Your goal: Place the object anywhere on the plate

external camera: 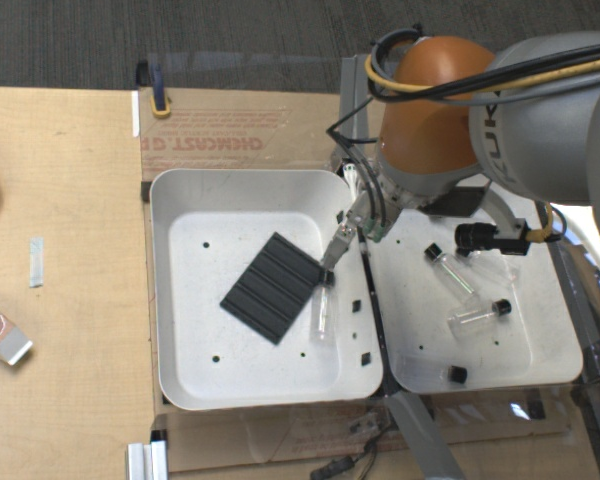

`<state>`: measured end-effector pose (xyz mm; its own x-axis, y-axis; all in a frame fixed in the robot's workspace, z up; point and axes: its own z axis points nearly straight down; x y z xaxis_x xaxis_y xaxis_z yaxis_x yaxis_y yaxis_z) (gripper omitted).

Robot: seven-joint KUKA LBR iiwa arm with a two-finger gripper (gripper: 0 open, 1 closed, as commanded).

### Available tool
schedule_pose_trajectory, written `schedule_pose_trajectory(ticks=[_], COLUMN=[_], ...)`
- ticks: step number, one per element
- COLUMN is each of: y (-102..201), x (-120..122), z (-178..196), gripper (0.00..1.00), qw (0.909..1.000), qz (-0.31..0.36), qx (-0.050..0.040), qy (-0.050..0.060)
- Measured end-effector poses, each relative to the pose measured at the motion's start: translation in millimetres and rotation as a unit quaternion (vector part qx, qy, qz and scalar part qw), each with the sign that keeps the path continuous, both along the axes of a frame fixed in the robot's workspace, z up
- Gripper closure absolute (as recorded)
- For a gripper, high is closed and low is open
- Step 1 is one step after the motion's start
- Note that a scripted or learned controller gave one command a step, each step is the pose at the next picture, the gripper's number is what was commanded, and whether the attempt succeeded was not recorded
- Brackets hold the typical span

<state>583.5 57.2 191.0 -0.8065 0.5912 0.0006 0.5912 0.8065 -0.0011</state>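
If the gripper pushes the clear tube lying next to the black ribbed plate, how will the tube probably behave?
The clear tube looks round and slim, so it would probably roll sideways on the smooth floor of the left bin. It seems thin and light, perhaps fragile if glass. Its glossy surface may slip under the gripper, and the black ribbed plate beside it could stop it.

Two bins side by side on the bench.
Left bin (180, 268): ribbed plate (271, 288), tube (323, 313) touching its right. Right bin (540, 358): two vials (450, 271).

Open floor around black plate (271, 288)
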Motion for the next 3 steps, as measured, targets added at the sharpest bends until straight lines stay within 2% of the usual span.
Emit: schedule_pose_trajectory(ticks=[1,2,3], y=[23.6,21.9,21.7], x=[57.6,59.0,59.0], z=[55.2,64.8,64.7], gripper=[0.00,1.00,0.00], qw=[0.9827,0.9831,0.9831], qz=[0.185,0.183,0.183], qx=[0.0003,0.0005,0.0004], qy=[-0.003,-0.005,-0.005])
